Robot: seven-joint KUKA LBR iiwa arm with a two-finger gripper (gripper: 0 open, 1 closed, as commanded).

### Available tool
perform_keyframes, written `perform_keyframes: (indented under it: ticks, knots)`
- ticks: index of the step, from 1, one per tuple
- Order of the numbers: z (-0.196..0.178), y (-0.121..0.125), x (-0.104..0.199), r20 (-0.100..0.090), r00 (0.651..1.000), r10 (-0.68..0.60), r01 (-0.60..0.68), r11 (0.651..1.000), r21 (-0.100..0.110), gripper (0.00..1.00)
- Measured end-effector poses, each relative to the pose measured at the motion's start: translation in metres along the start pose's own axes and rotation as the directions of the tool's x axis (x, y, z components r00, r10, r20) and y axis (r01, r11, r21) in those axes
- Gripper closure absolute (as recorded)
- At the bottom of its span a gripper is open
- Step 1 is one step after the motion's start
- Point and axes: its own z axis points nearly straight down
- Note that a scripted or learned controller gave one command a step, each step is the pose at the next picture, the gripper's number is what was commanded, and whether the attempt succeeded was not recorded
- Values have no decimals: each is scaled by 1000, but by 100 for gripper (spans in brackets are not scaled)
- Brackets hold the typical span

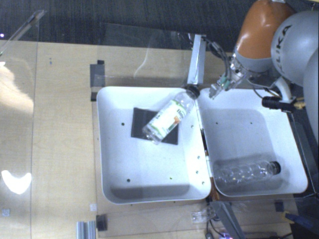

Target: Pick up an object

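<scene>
Claw (pixel 219 87) hovers at the right bin's (pixel 294 183) far-left corner, its grip impossible to judge, labelled bottle (pixel 168 119) slanting across a black pad (pixel 141 121) in the left bin (pixel 107 183), clear bottle (pixel 247 172) hugging the right bin's near wall.

Bench (pixel 55 148): light wood top, pale and glossy, with bright glare patches at left edge and lower left. Clear panel (pixel 30 29) stands over the bench's left part; its upper edge runs at a slant at top left. Second clear sheet (pixel 144 51) stands behind the bins, edges faintly visible. Floor (pixel 124 6): dark grey, ribbed texture, across the top of the view. Small black brackets (pixel 99 66) on the bench. Lighting even, from above.
</scene>
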Motion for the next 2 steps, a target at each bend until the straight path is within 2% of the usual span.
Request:
perform_keyframes:
  ticks: [1,2]
  knots:
    - [0,0,0,0,1000,0,0,1000,1,0]
    - [86,-57,-10,-4,993,117,-117,993,7,0]
